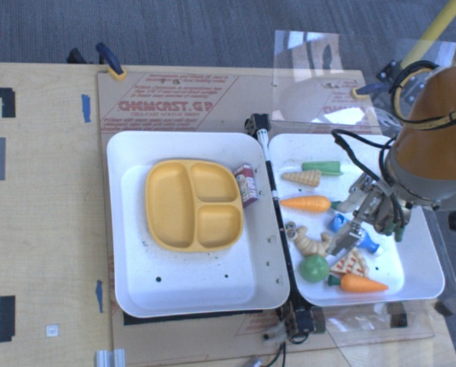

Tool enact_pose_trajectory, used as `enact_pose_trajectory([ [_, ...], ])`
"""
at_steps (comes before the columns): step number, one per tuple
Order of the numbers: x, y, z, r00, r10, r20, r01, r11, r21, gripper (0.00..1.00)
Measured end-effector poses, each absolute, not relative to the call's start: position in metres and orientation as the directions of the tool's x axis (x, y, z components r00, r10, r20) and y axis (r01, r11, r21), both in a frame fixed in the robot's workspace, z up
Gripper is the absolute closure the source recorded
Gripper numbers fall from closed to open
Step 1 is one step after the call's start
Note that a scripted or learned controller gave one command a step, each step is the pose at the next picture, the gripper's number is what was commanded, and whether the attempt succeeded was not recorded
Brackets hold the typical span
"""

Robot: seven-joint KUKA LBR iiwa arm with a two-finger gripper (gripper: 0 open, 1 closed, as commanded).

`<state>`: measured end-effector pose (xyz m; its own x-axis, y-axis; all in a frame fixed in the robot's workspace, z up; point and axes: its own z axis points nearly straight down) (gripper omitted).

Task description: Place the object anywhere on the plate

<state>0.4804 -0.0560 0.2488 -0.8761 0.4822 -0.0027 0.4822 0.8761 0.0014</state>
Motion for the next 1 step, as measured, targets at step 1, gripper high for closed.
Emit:
enact_pose_trajectory([
  [1,0.5027,-0.041,0.339,-0.999,0.045,-0.014,0.045,0.999,0.001,0.0],
])
